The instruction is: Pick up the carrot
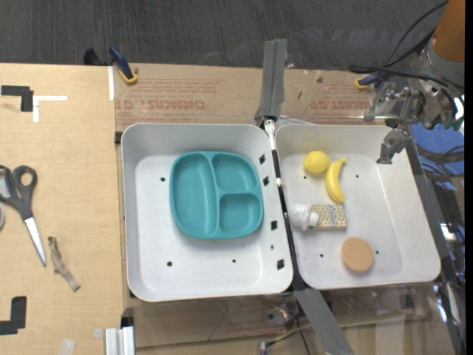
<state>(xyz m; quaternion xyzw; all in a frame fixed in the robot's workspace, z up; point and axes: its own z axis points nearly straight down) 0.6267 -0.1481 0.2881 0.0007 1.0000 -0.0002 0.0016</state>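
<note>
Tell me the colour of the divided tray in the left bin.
Teal, the divided tray is plain all over; the camera view shows it clearly.

Legible text, one item: red print on the cardboard sheet [194, 98] lying behind my two bins, set upside down and mirrored from this view; the letters look like "CHEMICALS" with smaller lines under them, too small to make out. A second red print at the cardboard's right part [336, 102] is likewise unreadable.

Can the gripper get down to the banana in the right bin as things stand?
Probably yes. The gripper is at the right bin's far right corner, and the banana lies uncovered with bare floor between them. The lemon sits close by its upper end and could crowd a grasp there.
</note>
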